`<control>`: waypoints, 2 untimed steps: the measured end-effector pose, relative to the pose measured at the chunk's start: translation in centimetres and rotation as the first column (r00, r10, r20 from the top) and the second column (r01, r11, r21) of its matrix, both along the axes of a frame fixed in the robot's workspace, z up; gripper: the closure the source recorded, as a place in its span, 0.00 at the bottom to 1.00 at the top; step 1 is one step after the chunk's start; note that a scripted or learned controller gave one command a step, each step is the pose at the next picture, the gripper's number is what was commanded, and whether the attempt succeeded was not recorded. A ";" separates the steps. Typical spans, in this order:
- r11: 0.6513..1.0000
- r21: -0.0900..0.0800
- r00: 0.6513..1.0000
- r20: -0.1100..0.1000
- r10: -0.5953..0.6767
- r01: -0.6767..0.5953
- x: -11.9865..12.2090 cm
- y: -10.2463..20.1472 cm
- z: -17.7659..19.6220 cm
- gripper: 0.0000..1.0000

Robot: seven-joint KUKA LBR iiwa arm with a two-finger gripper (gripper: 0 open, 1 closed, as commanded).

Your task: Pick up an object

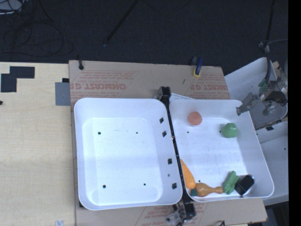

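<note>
- Where the right bin (263, 166) is sitting on the bench, its near edge is gathering most of the objects: a black block (244, 184) is lying in the near right corner of the right bin.
- A dark green piece (230, 181) is resting just to the left of the black block, touching or almost touching it, and close to the right bin's near wall.
- A yellow-orange gourd-shaped toy (208, 189) is lying along that same near wall, its narrow end pointing toward the dark green piece.
- An orange carrot-shaped toy (187, 174) is lying at a slant against the right bin's left wall, just beyond the gourd-shaped toy.
- A light green rounded object (229, 130) is sitting farther back, near the right bin's right wall, well apart from the near cluster.
- A pink-orange ball (194, 118) is resting near the right bin's far wall, toward its left side.
- The gripper (251, 102) is hovering over the right bin's far right corner, near the light green rounded object but apart from it; whether it is apart or together cannot be told, and nothing is showing in its grasp.
- The left bin (80, 140) is sitting against the right bin's left wall.
</note>
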State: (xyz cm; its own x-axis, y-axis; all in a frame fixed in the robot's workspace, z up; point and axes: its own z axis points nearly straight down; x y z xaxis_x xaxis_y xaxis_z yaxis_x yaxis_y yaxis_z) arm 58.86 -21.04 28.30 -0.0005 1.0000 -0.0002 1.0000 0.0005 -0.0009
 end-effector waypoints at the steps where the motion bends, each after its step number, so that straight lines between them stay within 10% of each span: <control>1: 1.000 0.000 1.000 0.004 0.002 -0.002 -1.5 3.2 6.1 0.00; 2: 1.000 0.001 1.000 0.007 0.007 -0.007 -4.3 9.7 13.5 0.00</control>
